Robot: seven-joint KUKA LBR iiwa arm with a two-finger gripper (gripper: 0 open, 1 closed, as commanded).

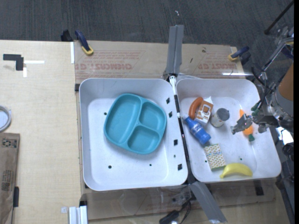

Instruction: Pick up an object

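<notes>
The orange thing (pixel 249 130) lies in the right bin (pixel 261 171), near its right side, just beside the gripper (pixel 242 124) and partly under it. I cannot tell how the gripper is set. To the left of it stand a grey cup (pixel 218 117), a blue bottle (pixel 198 131) and a snack pack (pixel 204 111). A banana (pixel 236 171) lies near the front. A blue plate (pixel 135 123) fills the left bin (pixel 91 171).

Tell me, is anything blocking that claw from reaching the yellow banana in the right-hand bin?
Nothing visible does. The gripper hangs over the right bin near an orange item. The banana lies nearer the front rim, with bare white floor between them; the checkered packet sits off to its side.
</notes>
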